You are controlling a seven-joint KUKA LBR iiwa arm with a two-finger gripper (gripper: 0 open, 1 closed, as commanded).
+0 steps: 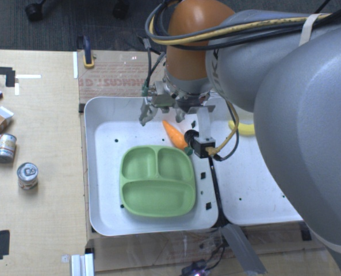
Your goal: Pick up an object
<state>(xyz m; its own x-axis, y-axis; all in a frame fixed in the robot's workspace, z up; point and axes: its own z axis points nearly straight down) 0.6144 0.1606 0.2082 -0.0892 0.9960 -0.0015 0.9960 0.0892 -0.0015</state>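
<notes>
A: Surface?
B: Light wood bench (38, 211) fills the left of the frame, dark carpet along the top with chair casters at upper left. Two white bins: left bin (101, 154) in the centre, right bin (262, 194) mostly under the arm.

A: Tool?
B: Gripper (161, 115) hangs over the upper edge of the left bin. Fingers spread apart, one fingertip (144, 118) at the left, the other near the carrot (175, 134). Nothing between them. Whether a finger touches the carrot's top end, can't tell.

A: Task object?
B: Carrot, orange, lying slanted in the left bin just below the gripper, lower end right at the upper right rim of the green divided plate (157, 181). A yellow object (243, 129) peeks out at the right bin's upper edge, partly hidden.

A: Arm pose?
B: Grey arm (297, 108) comes in from the right, huge in frame, orange wrist section (193, 33) at top centre pointing down, cables looped over it.

A: Writing?
B: Red print on tape above the left bin, unreadable. Two cans (27, 175) and packets at the left edge, labels too small.
</notes>
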